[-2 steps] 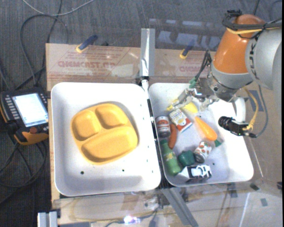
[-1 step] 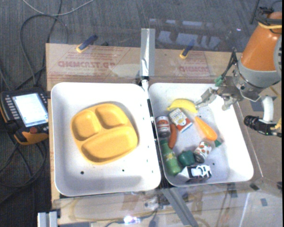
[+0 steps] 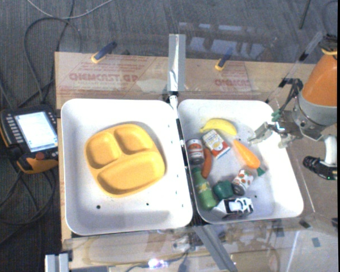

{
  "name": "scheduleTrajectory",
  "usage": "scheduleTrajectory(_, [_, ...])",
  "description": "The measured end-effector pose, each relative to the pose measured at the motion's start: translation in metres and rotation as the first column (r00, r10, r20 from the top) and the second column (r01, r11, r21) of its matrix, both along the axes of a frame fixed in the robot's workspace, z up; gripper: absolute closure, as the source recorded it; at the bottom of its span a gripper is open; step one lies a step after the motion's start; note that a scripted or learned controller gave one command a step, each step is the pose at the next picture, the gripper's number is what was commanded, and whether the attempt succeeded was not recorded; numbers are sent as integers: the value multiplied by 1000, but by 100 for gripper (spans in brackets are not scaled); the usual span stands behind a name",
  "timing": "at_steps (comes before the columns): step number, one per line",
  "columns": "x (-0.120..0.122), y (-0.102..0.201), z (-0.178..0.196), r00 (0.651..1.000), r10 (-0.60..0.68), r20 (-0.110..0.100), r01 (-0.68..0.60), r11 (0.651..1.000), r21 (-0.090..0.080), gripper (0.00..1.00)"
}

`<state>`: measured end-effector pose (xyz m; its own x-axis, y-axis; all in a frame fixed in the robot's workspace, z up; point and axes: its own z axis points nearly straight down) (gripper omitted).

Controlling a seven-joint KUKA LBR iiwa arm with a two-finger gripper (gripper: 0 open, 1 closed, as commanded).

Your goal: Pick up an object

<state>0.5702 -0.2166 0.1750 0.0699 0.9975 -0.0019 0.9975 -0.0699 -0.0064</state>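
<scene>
Your gripper (image 3: 267, 130) hangs over the right bin's (image 3: 283, 200) upper right; whether the jaws stand open or closed, I cannot tell; the carrot (image 3: 247, 154) and banana (image 3: 219, 126) lie near; crowded items risk a glancing, failed grasp.
</scene>
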Motion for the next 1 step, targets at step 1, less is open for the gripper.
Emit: scheduleTrajectory(1, [4,6,-79,996,89,8,-89,996,7,0])
